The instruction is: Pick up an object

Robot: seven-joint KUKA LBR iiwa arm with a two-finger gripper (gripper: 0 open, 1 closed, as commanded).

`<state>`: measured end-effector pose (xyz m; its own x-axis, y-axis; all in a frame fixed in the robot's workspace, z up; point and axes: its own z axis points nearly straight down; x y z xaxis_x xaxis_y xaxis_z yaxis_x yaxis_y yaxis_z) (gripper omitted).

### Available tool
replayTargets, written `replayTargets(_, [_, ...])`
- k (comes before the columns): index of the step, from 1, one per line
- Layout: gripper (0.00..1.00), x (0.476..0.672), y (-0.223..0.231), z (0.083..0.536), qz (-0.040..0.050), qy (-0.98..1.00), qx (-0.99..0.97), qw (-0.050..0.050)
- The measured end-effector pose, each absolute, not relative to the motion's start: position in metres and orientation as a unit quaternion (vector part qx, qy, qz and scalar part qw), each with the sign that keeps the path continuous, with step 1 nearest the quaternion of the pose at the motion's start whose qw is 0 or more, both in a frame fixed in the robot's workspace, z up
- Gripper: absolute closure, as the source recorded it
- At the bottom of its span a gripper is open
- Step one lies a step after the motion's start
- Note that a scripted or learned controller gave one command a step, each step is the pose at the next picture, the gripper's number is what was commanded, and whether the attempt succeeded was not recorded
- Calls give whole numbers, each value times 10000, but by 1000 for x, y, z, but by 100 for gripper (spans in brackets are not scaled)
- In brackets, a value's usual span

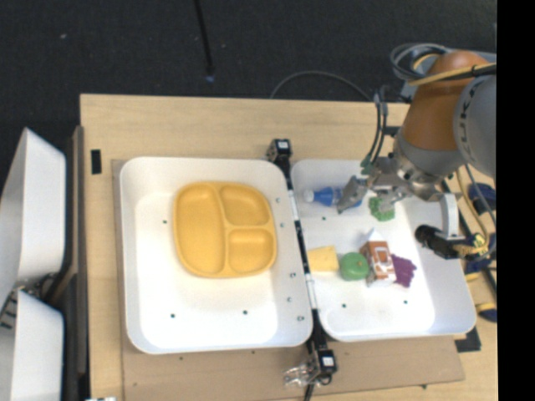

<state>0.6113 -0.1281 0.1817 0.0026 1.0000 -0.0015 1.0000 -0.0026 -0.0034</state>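
My gripper [373,197] hangs over the far part of the right bin [418,307], its fingers spread and nothing between them. A small green object [383,210] lies just under and in front of it. A blue and white bottle [321,196] lies to its left, close to one fingertip [344,204]. Nearer the front of the bin lie a yellow block [323,260], a round green piece [354,266], an orange and white box [380,261] and a purple piece [405,269].
The left bin [150,307] holds a yellow divided plate [224,227]. A ridge with screws [299,249] separates the two bins. The arm's grey and orange wrist [439,115] stands over the right bin's far right corner.
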Motion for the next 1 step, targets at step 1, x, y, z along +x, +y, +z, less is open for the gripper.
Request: replayTargets(1, [0, 607, -120, 128, 16, -7049, -7093, 6])
